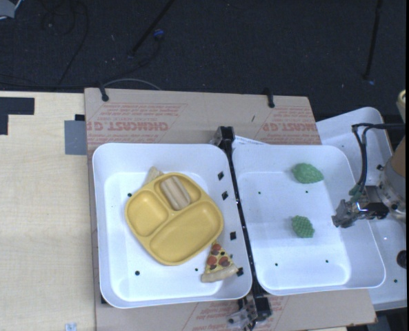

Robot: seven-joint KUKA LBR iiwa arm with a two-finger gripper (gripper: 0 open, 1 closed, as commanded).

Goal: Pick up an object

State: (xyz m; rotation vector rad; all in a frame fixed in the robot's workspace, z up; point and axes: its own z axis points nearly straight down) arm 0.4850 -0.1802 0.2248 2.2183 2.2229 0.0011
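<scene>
Over the right rim of the right bin [359, 185], the claw [345, 216] sits low at the end of the arm that comes in from the right. It is small and dark in the view, and whether it is spread or closed cannot be told; nothing can be seen in it. Black cables loop above it along the arm.

Two green toy pieces lie on the floor of the right bin. One, a leafy green vegetable [306, 173], sits near the upper right corner. The other, a knobbly green broccoli-like piece [302, 226], lies lower, near the middle of the bin and just to the left of the claw, apart from it. The two green pieces are well apart from one another.

The left bin [114, 164] holds a yellow divided plate [173, 229], tilted so that its corners point along the bin's diagonals. A toy hot dog [176, 192] rests in the plate's upper compartment. A small pale wedge [153, 174] peeks out from beneath the plate's upper edge. A toy pizza slice [218, 265] lies on the bin floor just beside the plate's lower right corner.

Both bins rest on a cardboard sheet [190, 119] with red lettering, laid on the light wooden bench [32, 205].
</scene>
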